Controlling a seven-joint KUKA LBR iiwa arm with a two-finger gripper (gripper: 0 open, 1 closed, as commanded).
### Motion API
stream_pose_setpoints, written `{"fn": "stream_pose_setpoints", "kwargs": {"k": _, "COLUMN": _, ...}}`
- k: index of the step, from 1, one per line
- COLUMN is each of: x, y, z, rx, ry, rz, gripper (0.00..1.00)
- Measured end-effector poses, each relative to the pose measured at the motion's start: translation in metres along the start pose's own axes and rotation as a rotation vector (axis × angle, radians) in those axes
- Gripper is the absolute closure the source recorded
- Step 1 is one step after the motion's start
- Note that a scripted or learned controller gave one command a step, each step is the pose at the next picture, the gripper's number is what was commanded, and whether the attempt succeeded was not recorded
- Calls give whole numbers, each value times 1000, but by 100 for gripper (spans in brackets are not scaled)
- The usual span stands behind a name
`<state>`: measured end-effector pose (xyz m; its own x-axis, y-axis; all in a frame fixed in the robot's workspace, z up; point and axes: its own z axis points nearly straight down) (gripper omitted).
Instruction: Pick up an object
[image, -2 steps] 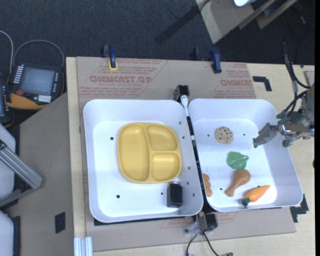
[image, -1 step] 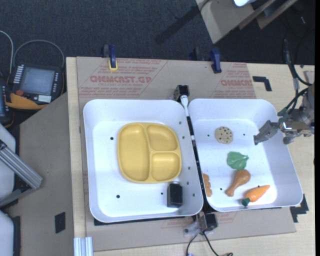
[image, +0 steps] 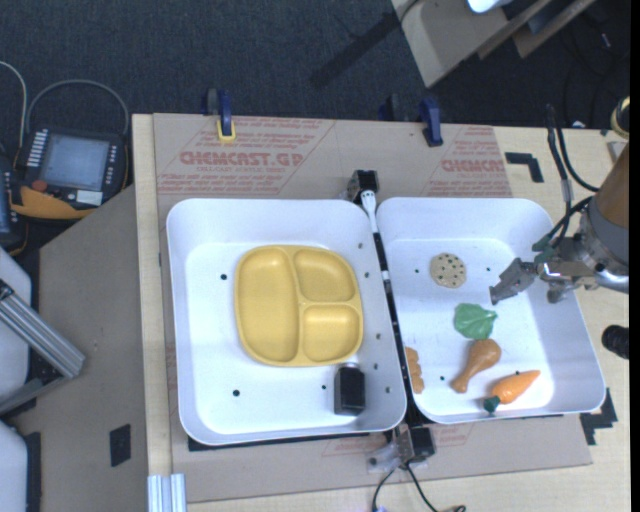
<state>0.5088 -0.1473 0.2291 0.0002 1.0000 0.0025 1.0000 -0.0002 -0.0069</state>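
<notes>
The right bin (image: 520, 215) holds several toy foods. A round speckled cookie (image: 448, 268) lies near its middle, with a green leafy piece (image: 474, 321) below it. A brown drumstick (image: 476, 363) and an orange carrot (image: 514, 387) lie nearer the front. A small orange-brown piece (image: 413, 369) rests against the left wall. My gripper (image: 520, 277) hangs over the right side of this bin, to the right of the cookie and above the green piece. It carries nothing that I can see.
The left bin (image: 200, 330) holds a yellow divided plate (image: 298, 303) and a small black block (image: 349, 389) at its front right. A black divider (image: 377, 250) runs between the bins. Cables hang by the arm at the far right.
</notes>
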Motion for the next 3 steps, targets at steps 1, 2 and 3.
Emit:
{"fn": "stream_pose_setpoints", "kwargs": {"k": 1, "x": -9, "y": -5, "z": 50, "rx": 0, "ry": 0, "rz": 2, "gripper": 0}}
{"fn": "stream_pose_setpoints", "kwargs": {"k": 2, "x": -7, "y": -5, "z": 115, "rx": 2, "ry": 1, "rz": 1, "gripper": 0}}
{"fn": "stream_pose_setpoints", "kwargs": {"k": 3, "x": -8, "y": -3, "z": 100, "rx": -8, "ry": -4, "rz": 1, "gripper": 100}}
